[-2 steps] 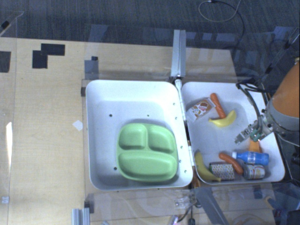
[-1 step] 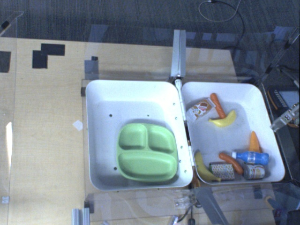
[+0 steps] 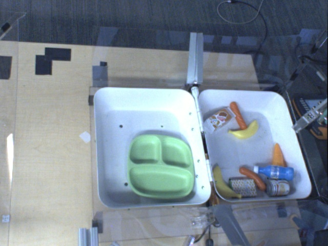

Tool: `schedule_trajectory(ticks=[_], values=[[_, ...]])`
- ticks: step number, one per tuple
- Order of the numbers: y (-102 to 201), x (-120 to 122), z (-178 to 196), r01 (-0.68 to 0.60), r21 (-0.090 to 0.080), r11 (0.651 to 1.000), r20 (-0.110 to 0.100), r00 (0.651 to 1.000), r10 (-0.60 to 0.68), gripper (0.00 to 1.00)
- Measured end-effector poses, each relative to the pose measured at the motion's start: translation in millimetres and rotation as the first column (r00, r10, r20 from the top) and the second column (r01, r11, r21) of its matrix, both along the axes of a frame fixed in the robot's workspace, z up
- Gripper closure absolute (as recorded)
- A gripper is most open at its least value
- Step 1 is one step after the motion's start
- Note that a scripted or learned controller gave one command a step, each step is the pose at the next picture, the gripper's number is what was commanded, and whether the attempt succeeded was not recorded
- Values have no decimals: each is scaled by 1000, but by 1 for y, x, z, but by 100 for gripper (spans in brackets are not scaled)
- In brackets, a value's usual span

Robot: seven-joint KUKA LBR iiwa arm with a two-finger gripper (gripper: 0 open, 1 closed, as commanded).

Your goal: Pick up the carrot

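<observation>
One tool (image 3: pixel 307 118) hangs past the right bin's (image 3: pixel 292 114) rim; its opening cannot be told.

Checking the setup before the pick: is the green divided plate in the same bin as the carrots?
No: the green divided plastic plate lies in the left white bin, while the orange carrots lie in the right white bin.

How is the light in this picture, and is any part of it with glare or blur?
In the camera view the light is soft and even, with faint shadows inside the left bin beside the green plate. Pale reflections, as from a clear sheet, lie over the wooden bench at the left. The small things in the right bin look a little blurred, the carrot too.
</observation>
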State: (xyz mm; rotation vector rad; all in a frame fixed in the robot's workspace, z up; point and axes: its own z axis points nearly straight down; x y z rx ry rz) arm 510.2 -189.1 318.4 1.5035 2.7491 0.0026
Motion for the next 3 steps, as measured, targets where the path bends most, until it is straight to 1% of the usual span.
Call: schedule_trajectory(ticks=[1, 2, 3], values=[[40, 52, -93, -109, 1, 994, -2, 994, 109, 100], [-17, -2, -71, -102, -1, 995, 0, 995, 102, 100], [12, 7, -103, 49, 2, 999, -3, 999, -49, 100]])
